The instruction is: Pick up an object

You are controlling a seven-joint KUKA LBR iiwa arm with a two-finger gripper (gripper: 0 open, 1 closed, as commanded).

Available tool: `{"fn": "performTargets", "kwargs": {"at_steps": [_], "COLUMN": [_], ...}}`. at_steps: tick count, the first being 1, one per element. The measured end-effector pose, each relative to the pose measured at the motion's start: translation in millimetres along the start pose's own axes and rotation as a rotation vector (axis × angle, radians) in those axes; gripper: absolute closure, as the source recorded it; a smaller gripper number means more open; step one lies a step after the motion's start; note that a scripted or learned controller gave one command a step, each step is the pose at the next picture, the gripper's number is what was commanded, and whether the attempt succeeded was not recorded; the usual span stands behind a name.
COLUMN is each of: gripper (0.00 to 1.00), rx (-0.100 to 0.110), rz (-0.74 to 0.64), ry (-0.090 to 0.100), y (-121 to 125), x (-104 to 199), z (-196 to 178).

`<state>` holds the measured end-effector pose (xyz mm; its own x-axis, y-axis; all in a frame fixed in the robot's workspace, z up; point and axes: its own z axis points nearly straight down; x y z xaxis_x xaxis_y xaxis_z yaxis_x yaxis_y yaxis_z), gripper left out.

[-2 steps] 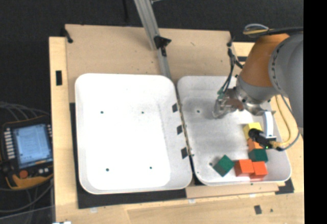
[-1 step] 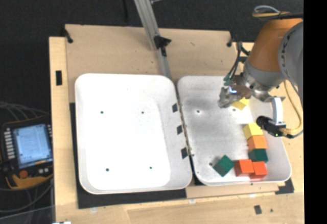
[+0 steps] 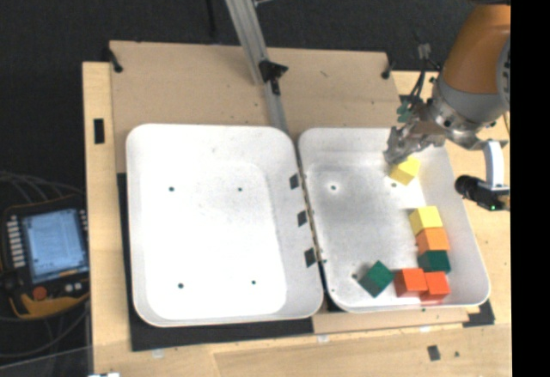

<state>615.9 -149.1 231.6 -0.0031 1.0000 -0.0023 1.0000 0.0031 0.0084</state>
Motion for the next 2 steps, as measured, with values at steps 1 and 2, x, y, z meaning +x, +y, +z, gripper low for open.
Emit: {"fn": "performTargets", "kwargs": {"at_steps": [1,2], "gripper": [1.00,1.00], "rx": [0.002,0.007], "rz": [-0.001,-0.003], "ry": [0.000,0.002], "y": [2,-10], "x": [-1,50], "z": [-44,-49]}}
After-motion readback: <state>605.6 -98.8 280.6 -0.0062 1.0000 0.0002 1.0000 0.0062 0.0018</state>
